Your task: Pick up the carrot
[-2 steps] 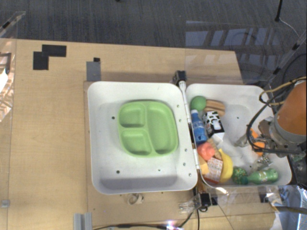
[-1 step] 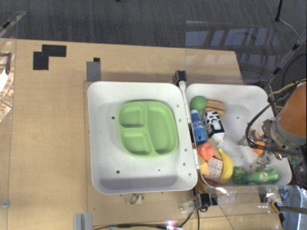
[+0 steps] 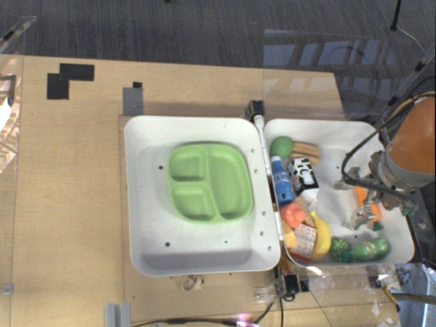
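Observation:
The carrot [image 3: 362,195] is a small orange piece lying in the right bin [image 3: 340,136], near its right wall. My gripper [image 3: 364,214] hangs directly over it, below the grey wrist and orange band, and hides much of it. Orange shows on both sides of the metal gripper parts. I cannot make out whether the carrot is gripped or just lying beneath.
The right bin also holds a green ball [image 3: 281,146], a blue bottle [image 3: 281,180], a black-and-white box [image 3: 304,172], a banana [image 3: 321,237], broccoli [image 3: 340,250] and a green vegetable [image 3: 368,250]. A green divided plate [image 3: 208,182] sits in the left bin [image 3: 146,203].

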Robot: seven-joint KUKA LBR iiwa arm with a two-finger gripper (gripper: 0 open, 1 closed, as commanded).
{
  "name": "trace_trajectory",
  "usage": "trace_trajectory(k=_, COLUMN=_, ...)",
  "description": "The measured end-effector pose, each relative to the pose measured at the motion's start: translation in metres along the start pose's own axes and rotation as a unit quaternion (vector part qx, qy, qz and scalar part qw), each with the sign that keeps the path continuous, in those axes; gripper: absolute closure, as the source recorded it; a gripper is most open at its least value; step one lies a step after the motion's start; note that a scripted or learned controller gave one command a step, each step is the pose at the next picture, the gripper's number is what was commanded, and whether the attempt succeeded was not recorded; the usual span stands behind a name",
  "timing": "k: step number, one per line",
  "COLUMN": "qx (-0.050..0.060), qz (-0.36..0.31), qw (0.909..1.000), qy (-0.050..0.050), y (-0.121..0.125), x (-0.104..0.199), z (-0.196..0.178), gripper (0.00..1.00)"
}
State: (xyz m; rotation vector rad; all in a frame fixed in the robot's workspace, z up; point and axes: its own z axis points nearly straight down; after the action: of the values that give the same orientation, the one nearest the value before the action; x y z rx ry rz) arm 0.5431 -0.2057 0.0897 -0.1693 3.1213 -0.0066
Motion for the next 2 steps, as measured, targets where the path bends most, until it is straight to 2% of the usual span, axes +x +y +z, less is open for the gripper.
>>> trace_trajectory(k=1, qx=0.002, qz=-0.003, qw=1.0000, qy=-0.006, y=0.0000, x=-0.0047, z=-0.0142, gripper=1.00)
trace_trajectory(k=2, qx=0.002, qz=-0.003, qw=1.0000, qy=-0.005, y=0.0002, x=-0.0044, z=-0.0137, gripper=0.00)
